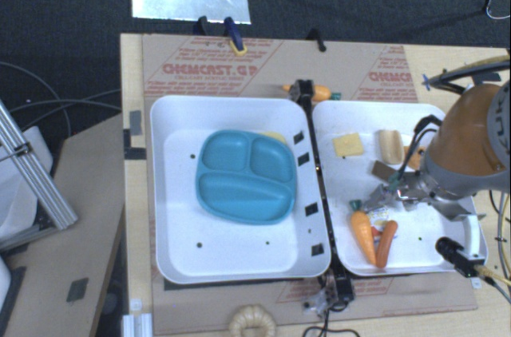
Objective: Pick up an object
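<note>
- The right bin is the landmark; the gripper hangs over its middle, reached in from the bin's right side by the grey arm with its orange band.
- I cannot tell from this view how the jaws stand.
- The carrot lies on the right bin's floor near its front wall, just below and beside the gripper tip; whether they touch is unclear.
- Its long axis runs from the bin's middle toward the front wall, slightly slanted.
- A red sausage lies close alongside the carrot, toward the bin's right wall.
- A yellow cheese slice and a bread piece lie toward the right bin's back wall.
- A blue divided plate sits in the neighbouring left bin.
</note>
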Robot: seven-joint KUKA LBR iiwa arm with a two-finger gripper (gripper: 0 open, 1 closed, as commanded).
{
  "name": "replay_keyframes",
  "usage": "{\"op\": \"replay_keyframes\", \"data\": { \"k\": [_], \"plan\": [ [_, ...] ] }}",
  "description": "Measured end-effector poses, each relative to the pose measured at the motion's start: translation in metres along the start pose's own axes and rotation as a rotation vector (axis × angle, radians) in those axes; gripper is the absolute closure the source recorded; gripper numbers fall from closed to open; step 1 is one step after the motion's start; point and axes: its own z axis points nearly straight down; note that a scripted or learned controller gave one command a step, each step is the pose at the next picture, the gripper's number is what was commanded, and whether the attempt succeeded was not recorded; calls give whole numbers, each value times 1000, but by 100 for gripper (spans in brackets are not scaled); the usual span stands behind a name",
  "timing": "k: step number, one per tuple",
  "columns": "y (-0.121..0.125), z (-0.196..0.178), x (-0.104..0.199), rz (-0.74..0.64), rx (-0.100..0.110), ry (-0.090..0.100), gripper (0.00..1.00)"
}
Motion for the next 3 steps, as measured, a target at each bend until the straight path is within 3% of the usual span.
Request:
{"op": "replay_keyframes", "data": {
  "k": [1, 2, 3],
  "plan": [
    [2, 17, 1, -1, -6, 2, 0],
    [5, 4, -1, 0, -20, -5, 100],
    [1, -57, -2, -3, -11, -3, 100]
  ]
}}
